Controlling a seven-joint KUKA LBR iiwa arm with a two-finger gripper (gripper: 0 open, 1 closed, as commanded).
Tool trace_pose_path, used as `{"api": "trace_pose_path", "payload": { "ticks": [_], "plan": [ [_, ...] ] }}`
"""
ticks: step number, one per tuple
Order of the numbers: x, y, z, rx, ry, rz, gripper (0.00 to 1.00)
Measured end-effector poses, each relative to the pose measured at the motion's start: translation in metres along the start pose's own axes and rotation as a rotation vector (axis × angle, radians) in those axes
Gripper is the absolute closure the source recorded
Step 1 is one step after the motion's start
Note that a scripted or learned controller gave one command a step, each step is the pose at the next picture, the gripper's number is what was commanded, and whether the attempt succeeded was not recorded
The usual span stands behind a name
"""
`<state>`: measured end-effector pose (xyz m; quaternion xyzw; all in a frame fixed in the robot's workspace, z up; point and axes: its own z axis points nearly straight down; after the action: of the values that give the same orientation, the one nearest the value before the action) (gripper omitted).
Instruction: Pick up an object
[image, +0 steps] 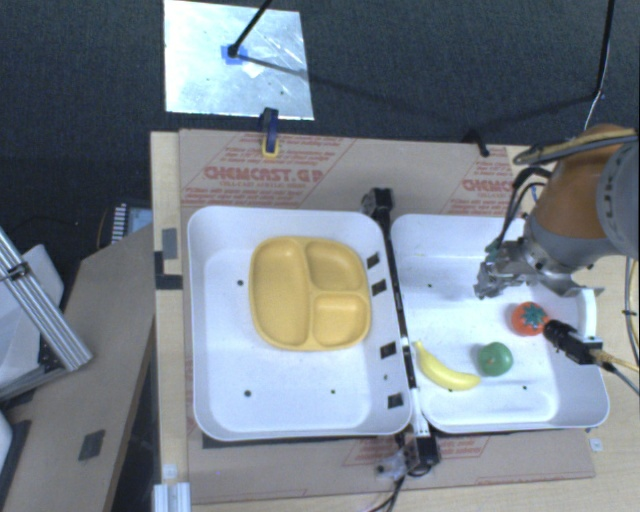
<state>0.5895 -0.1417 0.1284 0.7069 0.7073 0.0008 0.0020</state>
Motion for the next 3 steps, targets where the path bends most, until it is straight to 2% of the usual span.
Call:
{"api": "trace_pose_path", "payload": {
  "ticks": [1,2,3],
  "plan": [
    [0.003,-0.004,-0.062,-0.004,0.000,-0.003,1.00],
    [0.003,-0.002,-0.084,-0.001,0.001,-0.004,1.00],
    [0.048,0.000,-0.093,0.001,0.003,-0.009,1.00]
  ]
}}
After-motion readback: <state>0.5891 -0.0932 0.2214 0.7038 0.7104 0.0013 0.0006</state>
